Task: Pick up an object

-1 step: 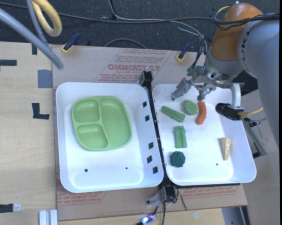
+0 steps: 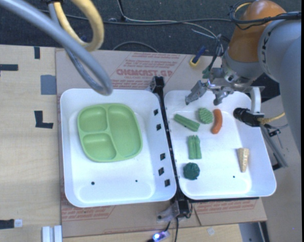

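My gripper [image 2: 206,97] hangs over the back of the right bin [image 2: 228,185], its two fingers spread apart with nothing between them. Just below it lie a round green bumpy piece [image 2: 206,116] and an orange-red sausage [image 2: 216,121]. A green bean pod [image 2: 186,122] lies to the left of these. Nearer the front sit a green ridged stalk [image 2: 194,146] and a dark green broccoli head [image 2: 191,171]. A pale yellow corn piece [image 2: 243,159] rests near the bin's right wall.
The left bin [image 2: 71,150] holds a light green divided plate [image 2: 109,132]. A black divider strip [image 2: 164,135] runs between the bins. Grey and yellow hoses [image 2: 76,29] arch over the back left. The arm's orange band [image 2: 253,29] stands at the upper right.
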You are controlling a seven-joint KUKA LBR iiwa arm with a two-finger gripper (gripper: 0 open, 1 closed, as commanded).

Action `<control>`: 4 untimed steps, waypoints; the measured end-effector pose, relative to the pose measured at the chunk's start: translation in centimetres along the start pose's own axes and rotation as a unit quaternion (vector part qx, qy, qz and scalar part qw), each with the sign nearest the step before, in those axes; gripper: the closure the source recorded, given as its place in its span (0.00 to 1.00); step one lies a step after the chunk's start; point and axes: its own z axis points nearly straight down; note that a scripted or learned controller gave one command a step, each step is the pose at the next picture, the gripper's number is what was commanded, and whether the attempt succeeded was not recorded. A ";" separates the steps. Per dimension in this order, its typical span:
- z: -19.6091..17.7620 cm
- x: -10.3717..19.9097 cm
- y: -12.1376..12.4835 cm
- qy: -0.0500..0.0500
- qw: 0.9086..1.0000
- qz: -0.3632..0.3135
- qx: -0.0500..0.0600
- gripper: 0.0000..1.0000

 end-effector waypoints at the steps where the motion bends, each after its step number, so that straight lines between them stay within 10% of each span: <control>1: 4.4 0.1 -0.1 -0.001 1.000 0.000 0.002 0.00; 3: 12.2 -0.4 -0.7 -0.001 1.000 0.000 0.000 0.00; 4: 11.0 -0.3 -0.6 -0.001 1.000 0.000 -0.001 1.00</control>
